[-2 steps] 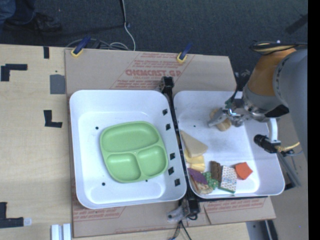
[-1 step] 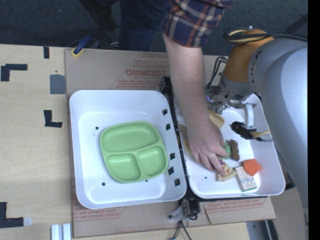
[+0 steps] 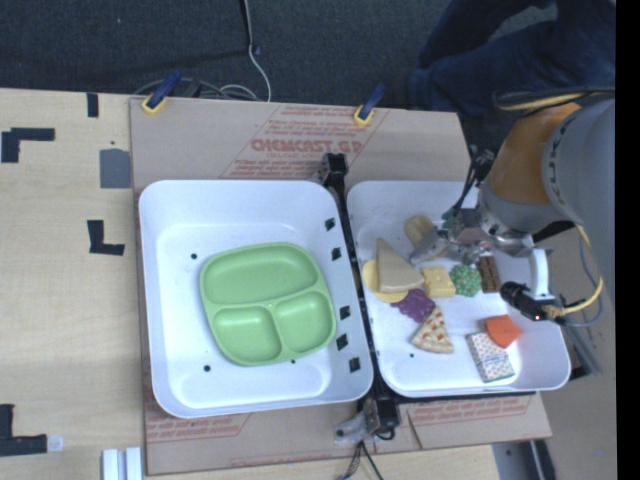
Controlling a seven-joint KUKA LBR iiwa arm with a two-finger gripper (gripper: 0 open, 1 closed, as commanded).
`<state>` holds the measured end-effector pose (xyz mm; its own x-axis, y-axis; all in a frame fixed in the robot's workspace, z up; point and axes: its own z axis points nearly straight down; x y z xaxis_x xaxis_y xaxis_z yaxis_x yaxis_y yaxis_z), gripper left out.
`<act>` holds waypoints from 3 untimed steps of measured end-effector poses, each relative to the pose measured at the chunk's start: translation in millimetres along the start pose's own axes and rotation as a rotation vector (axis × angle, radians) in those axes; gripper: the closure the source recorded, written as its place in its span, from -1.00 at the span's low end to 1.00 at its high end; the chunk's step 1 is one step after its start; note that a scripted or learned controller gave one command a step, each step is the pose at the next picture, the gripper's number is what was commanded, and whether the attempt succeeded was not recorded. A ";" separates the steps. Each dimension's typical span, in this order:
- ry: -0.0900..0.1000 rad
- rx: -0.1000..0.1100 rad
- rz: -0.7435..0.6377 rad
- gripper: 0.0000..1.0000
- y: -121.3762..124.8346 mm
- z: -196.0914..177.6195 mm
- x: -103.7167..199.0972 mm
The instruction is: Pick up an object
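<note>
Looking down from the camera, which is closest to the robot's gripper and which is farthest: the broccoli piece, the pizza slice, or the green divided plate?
From the gripper:
1. Broccoli piece, just below it in the right bin.
2. Pizza slice, lower in the same bin.
3. Green divided plate, over in the left bin.

The grey arm (image 3: 585, 163) reaches in from the right, its orange band (image 3: 525, 158) just above the wrist. The wrist bends downward, leaving the gripper (image 3: 452, 243) low and pointing leftward, with dark cables looped beside it.
</note>
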<state>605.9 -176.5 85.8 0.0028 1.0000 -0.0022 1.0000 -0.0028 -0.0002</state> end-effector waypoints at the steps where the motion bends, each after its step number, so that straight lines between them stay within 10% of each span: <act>1: 0.004 -0.004 -0.010 -1.00 65.2 1.1 61.8; 2: 0.003 0.000 -0.006 1.00 62.4 -8.6 58.5; 3: 0.002 -0.005 0.002 1.00 11.0 -1.4 -2.5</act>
<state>617.0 -179.0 87.2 0.0044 1.0000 -0.0002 1.0000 -0.0044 0.0047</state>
